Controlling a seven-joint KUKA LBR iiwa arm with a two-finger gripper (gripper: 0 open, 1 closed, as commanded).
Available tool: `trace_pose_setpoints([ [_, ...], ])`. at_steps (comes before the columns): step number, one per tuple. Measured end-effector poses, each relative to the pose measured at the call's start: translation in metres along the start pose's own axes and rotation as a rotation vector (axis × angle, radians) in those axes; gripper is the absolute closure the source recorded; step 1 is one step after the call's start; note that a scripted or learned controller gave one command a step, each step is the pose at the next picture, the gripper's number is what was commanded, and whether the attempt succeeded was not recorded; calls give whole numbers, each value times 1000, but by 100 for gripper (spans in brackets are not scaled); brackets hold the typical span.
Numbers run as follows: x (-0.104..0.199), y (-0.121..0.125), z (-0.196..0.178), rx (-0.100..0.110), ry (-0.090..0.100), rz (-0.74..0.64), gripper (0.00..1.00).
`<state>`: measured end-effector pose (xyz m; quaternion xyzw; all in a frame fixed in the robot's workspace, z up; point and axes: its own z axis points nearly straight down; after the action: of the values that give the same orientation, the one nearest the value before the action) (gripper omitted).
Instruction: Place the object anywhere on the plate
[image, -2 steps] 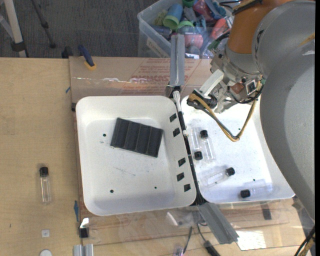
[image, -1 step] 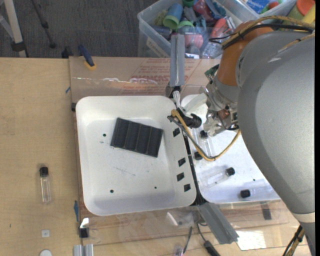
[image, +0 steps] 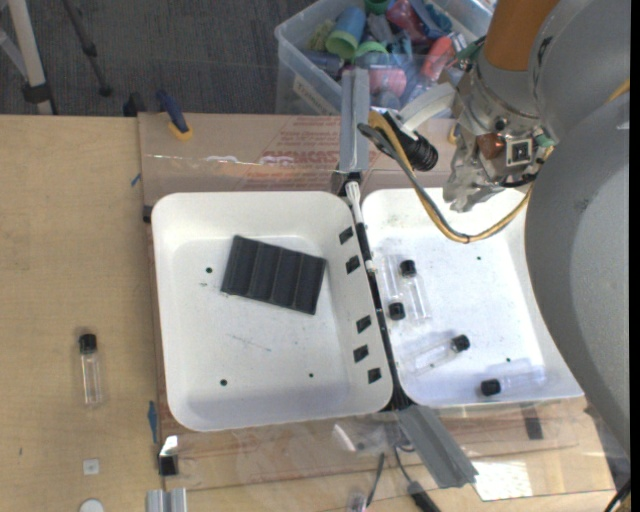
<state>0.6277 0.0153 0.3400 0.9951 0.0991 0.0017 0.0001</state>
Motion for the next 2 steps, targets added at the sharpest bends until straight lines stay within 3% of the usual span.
trace_pose_setpoints([
  [1, -4, -80, 97, 1, -5, -84, 100],
  [2, -55, -136, 112, 0, -4, 0, 100],
])
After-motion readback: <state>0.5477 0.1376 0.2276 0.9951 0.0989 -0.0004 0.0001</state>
